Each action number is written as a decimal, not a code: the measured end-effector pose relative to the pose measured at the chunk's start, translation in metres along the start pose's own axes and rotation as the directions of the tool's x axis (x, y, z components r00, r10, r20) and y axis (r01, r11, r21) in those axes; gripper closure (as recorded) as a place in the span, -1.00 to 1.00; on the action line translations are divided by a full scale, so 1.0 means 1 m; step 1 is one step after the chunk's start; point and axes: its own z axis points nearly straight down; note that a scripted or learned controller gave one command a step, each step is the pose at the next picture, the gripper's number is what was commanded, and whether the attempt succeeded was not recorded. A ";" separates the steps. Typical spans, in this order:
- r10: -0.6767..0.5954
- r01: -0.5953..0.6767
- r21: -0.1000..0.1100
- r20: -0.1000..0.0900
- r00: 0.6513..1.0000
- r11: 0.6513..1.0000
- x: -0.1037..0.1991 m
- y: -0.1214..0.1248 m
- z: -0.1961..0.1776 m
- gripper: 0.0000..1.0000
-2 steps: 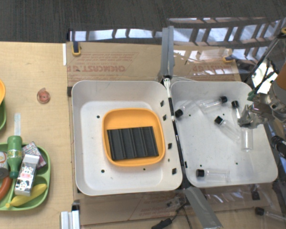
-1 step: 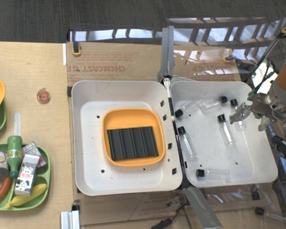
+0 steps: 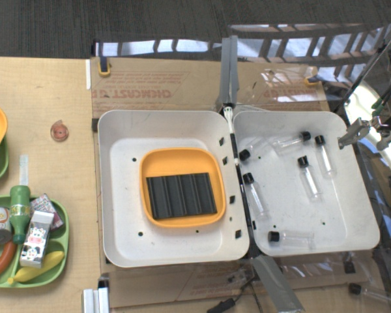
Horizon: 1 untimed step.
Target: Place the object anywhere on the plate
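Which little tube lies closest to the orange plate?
The vial by the right bin's left wall, about level with the orange plate; the other vials lie farther right or nearer the bin's corners.

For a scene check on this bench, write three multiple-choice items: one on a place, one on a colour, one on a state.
1. Where is the plate?
A. In the left bin
B. In the right bin
C. On the wooden table beside the bins

2. What colour are the caps on the clear tubes?
A. Red
B. Black
C. White

3. How does the dark ribbed block sit?
A. On its edge against a bin wall
B. Hanging over the rim of the plate
C. Flat on the plate

Answers:
1. A: the orange plate sits in the middle of the left bin.
2. B: each tube lying in the right bin ends in a black cap.
3. C: the block lies flat, with the plate's rim showing all round it.
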 end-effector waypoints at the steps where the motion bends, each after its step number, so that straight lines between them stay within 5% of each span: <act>1: -0.262 0.262 -0.001 0.000 0.965 0.965 -0.008 -0.019 -0.033 -1.00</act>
